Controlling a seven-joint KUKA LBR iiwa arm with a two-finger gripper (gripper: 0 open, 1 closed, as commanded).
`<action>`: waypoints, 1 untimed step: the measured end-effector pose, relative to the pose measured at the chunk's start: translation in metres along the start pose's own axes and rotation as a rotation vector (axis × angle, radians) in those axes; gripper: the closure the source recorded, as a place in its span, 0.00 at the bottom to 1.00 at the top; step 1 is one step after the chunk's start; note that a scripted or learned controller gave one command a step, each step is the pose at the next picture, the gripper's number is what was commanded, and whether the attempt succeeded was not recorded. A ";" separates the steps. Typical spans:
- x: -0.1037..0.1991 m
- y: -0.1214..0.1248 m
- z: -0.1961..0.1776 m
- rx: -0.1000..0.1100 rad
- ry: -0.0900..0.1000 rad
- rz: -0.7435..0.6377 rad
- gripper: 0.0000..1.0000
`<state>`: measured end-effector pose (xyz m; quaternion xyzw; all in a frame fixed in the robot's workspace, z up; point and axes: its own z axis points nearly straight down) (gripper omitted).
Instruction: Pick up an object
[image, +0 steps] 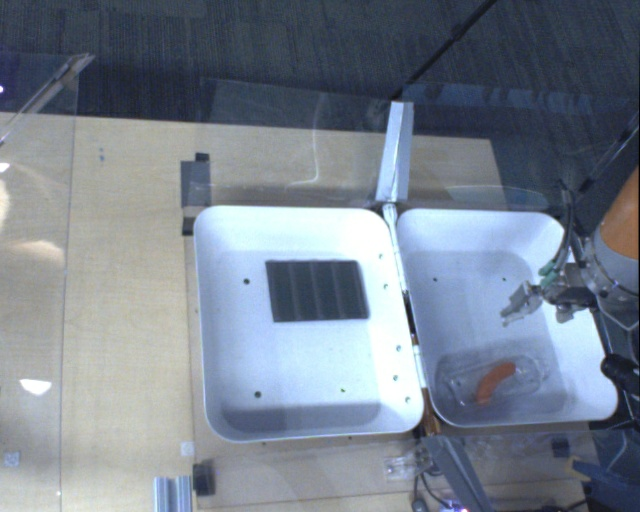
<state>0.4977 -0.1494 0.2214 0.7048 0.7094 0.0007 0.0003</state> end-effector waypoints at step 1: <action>0.011 -0.006 0.131 -0.015 -0.003 -0.104 0.00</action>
